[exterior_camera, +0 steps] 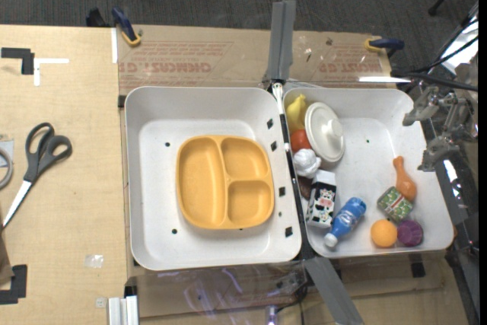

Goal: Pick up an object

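Two shallow white bins sit side by side on the bench; left bin holds one yellow divided plate, smooth moulded plastic with three compartments, lying flat near the centre; right bin holds the candidate objects, mostly crowded against its left wall, likely where they slid or were dropped; white domed lid, glossy, leaning over a red ball and a yellow banana-like piece; small white figure; milk carton with cow print, boxy, lying flat; blue bottle with white cap, cylindrical, on its side; orange ball and purple ball just beside each other; green packet; orange drumstick-shaped toy; gripper at the right bin's right rim, well above the contents; whether its jaws are open cannot be told, nothing seen held; scissors on the bench, well apart.
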Robot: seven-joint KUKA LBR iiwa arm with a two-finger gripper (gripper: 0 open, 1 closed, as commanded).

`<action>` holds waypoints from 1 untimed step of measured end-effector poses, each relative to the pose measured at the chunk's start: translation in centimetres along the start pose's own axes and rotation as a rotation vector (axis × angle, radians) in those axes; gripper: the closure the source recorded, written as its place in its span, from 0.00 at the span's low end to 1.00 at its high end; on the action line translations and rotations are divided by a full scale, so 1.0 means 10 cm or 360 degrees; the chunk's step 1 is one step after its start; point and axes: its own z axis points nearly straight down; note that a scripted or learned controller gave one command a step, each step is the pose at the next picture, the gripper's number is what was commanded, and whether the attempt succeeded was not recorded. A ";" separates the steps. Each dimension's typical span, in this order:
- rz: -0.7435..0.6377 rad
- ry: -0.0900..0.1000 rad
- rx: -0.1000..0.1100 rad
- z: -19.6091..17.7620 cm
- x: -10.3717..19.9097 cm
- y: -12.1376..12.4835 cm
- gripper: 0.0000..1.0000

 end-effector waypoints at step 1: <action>-0.0047 0.0000 0.0000 1.38 0.46 -0.28 0.00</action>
